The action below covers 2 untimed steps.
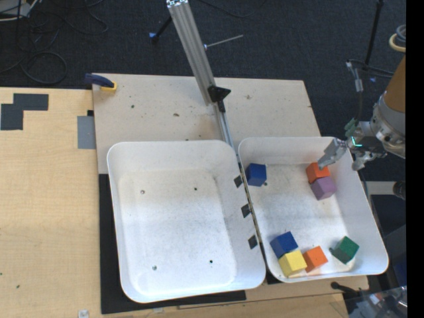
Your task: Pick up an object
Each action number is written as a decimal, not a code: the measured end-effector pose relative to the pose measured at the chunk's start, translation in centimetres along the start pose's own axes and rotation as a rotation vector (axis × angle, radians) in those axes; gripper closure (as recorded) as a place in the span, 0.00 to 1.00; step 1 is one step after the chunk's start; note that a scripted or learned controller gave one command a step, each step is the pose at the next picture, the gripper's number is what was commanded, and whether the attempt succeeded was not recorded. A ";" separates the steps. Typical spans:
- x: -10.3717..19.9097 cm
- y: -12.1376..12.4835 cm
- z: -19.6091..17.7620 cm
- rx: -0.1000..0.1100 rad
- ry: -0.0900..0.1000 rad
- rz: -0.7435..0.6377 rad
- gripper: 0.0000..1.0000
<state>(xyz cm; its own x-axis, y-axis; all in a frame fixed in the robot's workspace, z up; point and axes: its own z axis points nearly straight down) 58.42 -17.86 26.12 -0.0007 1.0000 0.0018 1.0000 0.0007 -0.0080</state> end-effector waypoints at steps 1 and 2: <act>1.0 0.2 6.0 0.006 0.002 0.000 0.00; 1.6 0.1 12.7 0.007 0.002 0.001 0.00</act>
<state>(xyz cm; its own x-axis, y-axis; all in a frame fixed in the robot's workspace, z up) 58.45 -16.26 13.39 -0.0001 1.0000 0.0039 0.9999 0.0002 -0.0149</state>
